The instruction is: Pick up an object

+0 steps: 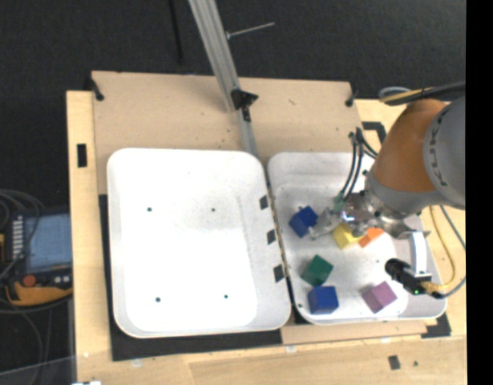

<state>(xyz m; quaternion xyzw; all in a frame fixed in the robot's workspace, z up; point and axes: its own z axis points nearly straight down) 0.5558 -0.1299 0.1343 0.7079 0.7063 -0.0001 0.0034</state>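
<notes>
**A:** Where does your hand point(348, 224) sit right now?

**B:** Low inside the right bin point(310, 171), over the middle of the cluster. You have the yellow block point(345, 237) directly beneath it, touching or nearly touching the tip, and the orange piece point(371, 235) just beside it on the arm's side.

**A:** Is the hand spread or pinching something?

**B:** You cannot tell from this angle; the wrist and cables cover the tip, so do not assume anything is caught between them.

**A:** Which way does the nearest target lie, then?

**B:** Straight down, a touch toward the near rim of the bin. The yellow block looks turned at a slant to the bin walls, so I judge you need the closing line across its narrower faces. The upper blue block point(304, 220) lies just to the left of the hand, toward the divider. The green block point(317, 270), the lower blue block point(323, 298) and the purple block point(379, 296) are farther toward the near rim, well apart from the tip.

**A:** And the left bin point(190, 239)?

**B:** It plays no part in this; everything you could pick up is on the right.
</notes>
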